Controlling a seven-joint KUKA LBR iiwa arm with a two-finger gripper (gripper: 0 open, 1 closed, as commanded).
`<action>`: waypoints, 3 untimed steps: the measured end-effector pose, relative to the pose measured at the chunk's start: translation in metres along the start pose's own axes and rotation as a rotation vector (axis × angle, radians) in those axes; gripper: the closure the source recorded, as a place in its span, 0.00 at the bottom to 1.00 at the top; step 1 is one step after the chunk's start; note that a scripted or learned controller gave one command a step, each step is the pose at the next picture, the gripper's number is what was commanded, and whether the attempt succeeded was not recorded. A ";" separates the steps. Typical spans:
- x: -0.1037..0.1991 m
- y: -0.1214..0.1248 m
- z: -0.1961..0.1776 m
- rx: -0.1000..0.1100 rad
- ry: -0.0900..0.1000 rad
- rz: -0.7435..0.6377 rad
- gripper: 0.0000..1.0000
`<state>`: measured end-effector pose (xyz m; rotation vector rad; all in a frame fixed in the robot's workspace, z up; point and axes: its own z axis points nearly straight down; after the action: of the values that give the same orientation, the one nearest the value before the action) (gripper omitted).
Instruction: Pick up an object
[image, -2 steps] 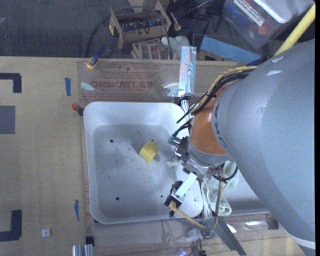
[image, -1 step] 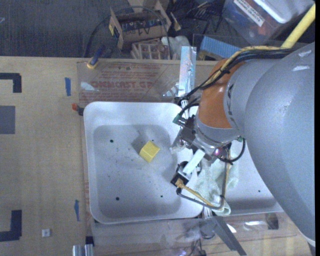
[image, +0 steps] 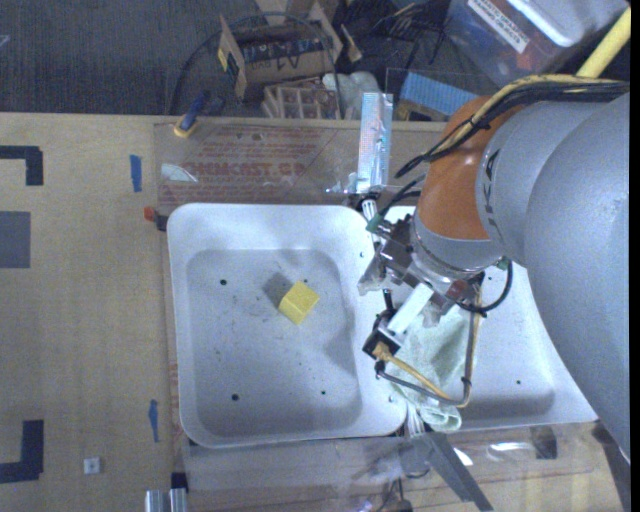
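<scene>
One yellow block is seen alone in the left bin, one pale green cloth is seen in the right bin under the one gripper, whose opening cannot be told, two bins counted

Bulky grey arm, orange band, black cables

Illumination: even, moderately bright. A soft shadow lies on the left bin floor near my arm. Focus slightly soft; background dim.
</scene>
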<state>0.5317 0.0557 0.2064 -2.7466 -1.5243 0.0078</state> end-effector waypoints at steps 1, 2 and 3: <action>-0.001 -0.028 0.081 -0.029 -0.010 0.152 0.00; -0.011 -0.054 0.025 0.001 0.000 0.327 0.00; 0.011 -0.066 0.063 0.004 0.010 0.282 0.00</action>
<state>0.4808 0.0999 0.1436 -2.9260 -1.1208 -0.0028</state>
